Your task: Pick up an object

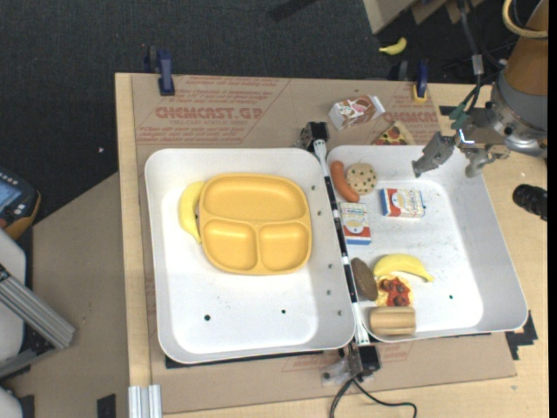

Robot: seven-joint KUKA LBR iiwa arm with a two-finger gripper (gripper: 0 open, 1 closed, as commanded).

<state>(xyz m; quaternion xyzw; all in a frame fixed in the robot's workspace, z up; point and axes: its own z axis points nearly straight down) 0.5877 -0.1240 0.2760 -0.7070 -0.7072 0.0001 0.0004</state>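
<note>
Task barely begun. Gripper point(452, 153) hovers over right bin point(487, 259) far edge, fingers spread, nothing between them. Candidate milk carton point(401, 203) lies just beside, in bin's far half. Descent, grasp, lift all remain.

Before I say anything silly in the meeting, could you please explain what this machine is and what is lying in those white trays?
This is one camera looking down at a slant on a bench. A grey robot arm reaches in from the right; its gripper is open and holds nothing, above the right bin. That bin holds toy food: a banana, a cookie, a sausage and a small milk carton. The left bin holds a yellow divided tray lying over another banana.
</note>
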